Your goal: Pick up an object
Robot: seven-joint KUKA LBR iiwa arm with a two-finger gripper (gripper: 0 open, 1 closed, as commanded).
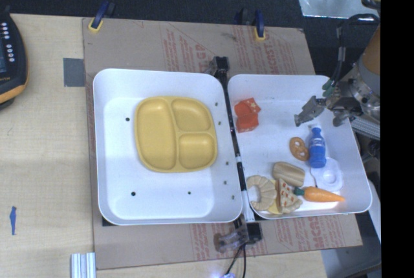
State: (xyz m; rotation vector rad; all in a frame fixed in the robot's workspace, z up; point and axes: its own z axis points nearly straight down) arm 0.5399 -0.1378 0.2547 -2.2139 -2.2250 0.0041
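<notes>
Gripper [325, 114] hangs over the right bin [272, 86], up near its far right corner, fingers spread wide apart with nothing between them. One finger [307, 114] points left and down toward the bin floor, the other sits closer to the right wall. Pretty sure it's not touching any of the stuff below. Just under it stands a blue bottle [317, 147], with a pretzel [299, 149] right beside it on the left, so those two are the closest things to grab. Further down the bin there's a little pile: a bread roll [288, 173], a pizza slice [286, 194], a pale ring-shaped pastry [262, 191] at the near left corner, and a carrot [321, 194] lying along the near edge. A clear cup-like thing [330, 174] sits by the bottle's base, hard to tell what it is. A red block [246, 114] sits by itself at the left side of that bin, well apart from the rest. The left bin [113, 199] has a yellow divided plate [174, 134] in the middle. Both bins rest on a cardboard sheet [168, 44] clamped to the bench.
</notes>
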